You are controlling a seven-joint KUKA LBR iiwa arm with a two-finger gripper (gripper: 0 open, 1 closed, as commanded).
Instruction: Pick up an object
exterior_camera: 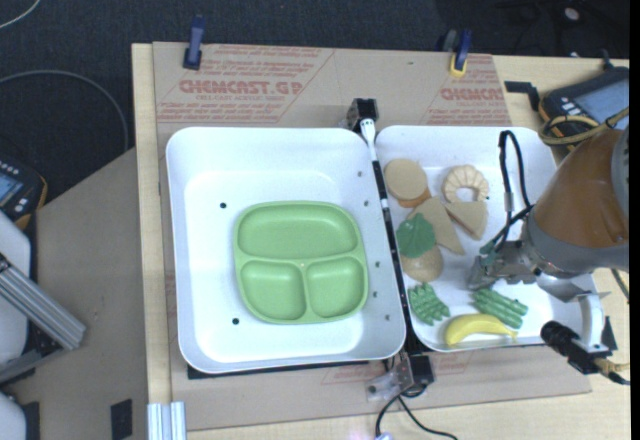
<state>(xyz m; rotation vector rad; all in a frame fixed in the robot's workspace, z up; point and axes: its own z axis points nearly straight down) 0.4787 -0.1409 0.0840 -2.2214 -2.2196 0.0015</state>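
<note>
Gripper (487, 271) low in right bin (530, 150), beside green toy (499, 306)

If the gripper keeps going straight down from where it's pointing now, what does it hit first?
Most likely bare floor of the right bin, just above the green ridged piece. The gripper sits beside the tan wedge; depth is unclear from this slanted view.

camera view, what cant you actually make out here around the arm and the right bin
- Gripper: small and partly under the arm's orange wrist band; open or shut can't be told.
- Right bin: the arm covers its right side.
- Green toy beside the banana: too small to identify.
- Arm: cut off by the right edge.
</note>
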